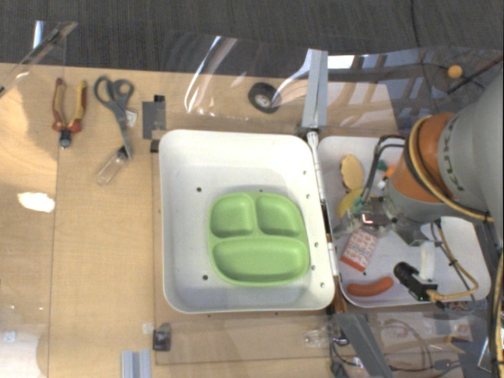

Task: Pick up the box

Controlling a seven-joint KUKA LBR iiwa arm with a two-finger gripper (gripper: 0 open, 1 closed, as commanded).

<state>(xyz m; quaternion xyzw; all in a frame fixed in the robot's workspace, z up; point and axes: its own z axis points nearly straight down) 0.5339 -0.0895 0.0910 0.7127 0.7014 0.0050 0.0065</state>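
The box (360, 250) lies tilted in the right bin (472, 246), just below the gripper (368, 217) and touching or nearly touching its tip, beside the sausage (369, 287); whether the gripper grasps it cannot be told.

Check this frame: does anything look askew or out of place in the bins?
Nothing spilled or damaged. The box lies tilted in the right bin beside a hot dog, under the gripper. The green plate sits flat in the left bin.
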